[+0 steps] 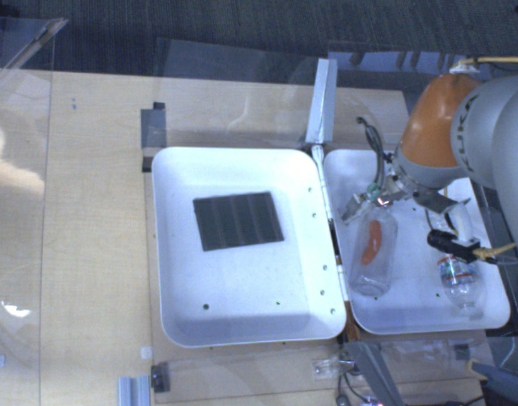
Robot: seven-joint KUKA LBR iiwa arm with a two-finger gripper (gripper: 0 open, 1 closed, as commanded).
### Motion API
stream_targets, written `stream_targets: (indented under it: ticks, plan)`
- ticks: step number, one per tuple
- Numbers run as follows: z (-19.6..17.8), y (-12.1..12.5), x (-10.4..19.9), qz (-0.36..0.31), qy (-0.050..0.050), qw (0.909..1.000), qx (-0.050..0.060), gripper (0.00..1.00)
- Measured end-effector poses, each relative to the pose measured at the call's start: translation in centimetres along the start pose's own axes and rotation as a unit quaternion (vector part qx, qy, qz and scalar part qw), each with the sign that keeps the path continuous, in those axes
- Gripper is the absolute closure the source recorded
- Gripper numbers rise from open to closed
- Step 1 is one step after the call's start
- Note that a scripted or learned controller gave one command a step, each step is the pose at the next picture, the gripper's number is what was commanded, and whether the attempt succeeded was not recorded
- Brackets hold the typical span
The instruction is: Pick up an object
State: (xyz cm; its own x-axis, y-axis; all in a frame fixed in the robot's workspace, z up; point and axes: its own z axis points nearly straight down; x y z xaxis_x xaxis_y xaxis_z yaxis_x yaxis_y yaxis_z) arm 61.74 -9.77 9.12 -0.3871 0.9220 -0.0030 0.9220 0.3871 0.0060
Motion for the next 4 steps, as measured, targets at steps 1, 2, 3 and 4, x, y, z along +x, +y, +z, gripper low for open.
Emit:
stream_targets:
  ticks: [1, 2, 3, 4]
  plan:
    - [0.0, -4.9, 2.8, -0.012, -0.002, 0.9999, -0.004, 0.0]
    - [-0.1, -9.3, 4.5, 0.014, -0.004, 0.9999, -0.006, 0.0]
    - [-1.3, -8.9, 4.4, 0.014, -0.005, 0.9998, -0.01, 1.0]
    - [-1.3, -8.9, 4.4, 0.013, -0.005, 0.9998, -0.01, 0.0]
